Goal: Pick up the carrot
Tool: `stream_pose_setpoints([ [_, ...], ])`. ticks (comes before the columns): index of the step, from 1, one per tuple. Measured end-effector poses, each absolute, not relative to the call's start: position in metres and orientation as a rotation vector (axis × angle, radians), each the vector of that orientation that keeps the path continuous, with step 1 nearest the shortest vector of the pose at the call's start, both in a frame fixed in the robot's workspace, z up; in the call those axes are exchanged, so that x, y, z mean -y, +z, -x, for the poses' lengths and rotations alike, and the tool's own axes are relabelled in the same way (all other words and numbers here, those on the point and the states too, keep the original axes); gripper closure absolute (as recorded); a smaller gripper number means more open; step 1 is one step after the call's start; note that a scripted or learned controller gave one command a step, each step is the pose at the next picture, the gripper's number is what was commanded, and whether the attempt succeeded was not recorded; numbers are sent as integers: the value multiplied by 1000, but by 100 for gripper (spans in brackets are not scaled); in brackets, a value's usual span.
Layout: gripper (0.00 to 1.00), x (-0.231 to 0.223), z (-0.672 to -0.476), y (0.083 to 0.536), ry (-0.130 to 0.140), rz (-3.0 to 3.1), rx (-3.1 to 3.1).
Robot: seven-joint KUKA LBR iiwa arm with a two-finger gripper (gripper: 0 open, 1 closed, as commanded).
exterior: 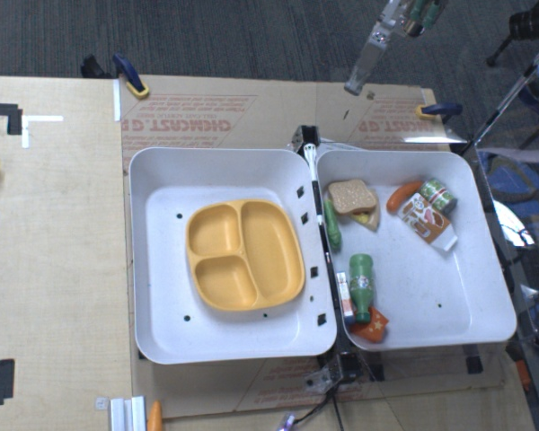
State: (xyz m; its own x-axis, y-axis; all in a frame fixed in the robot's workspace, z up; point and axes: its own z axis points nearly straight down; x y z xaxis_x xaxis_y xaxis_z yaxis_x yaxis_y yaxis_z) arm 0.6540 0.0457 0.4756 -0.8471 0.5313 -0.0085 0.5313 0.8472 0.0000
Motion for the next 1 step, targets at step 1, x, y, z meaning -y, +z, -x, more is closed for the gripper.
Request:
stream_pose_setpoints([
  [1,100,-46,-656,485,-6,-863,-3007],
])
